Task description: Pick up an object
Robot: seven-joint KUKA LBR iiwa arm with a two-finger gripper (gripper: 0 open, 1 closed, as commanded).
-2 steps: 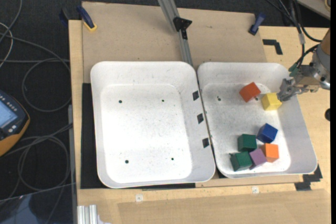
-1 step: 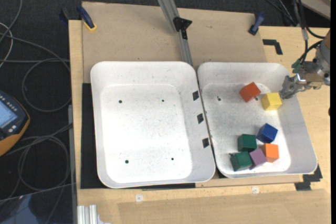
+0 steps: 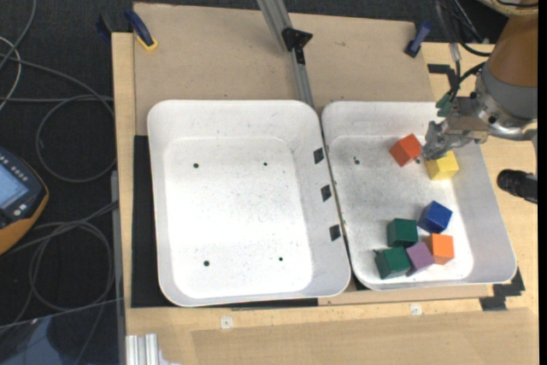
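From the camera view over the worktop, the claw point(image 3: 438, 143) hangs low in the right bin point(image 3: 367, 192), near that bin's far right corner, squeezed between an orange-red block point(image 3: 406, 150) and a yellow block point(image 3: 442, 166). How the claw is set I cannot tell; the metal parts blur into each other, and neither block is plainly held. That is where I think trouble lies: two blocks sit just beside the claw, so closing may catch a corner of one and nudge the other away, or pinch nothing. The yellow block sits near the bin's right wall, so a shove could jam it there.

The arm point(image 3: 513, 73) comes in over the worktop's right edge, wrist bent downward, claw pointing into the bin. Near the right bin's front edge a cluster sits well apart: a blue block point(image 3: 436, 215), two green blocks point(image 3: 397, 246), a purple block point(image 3: 419, 256) and an orange block point(image 3: 442, 248).
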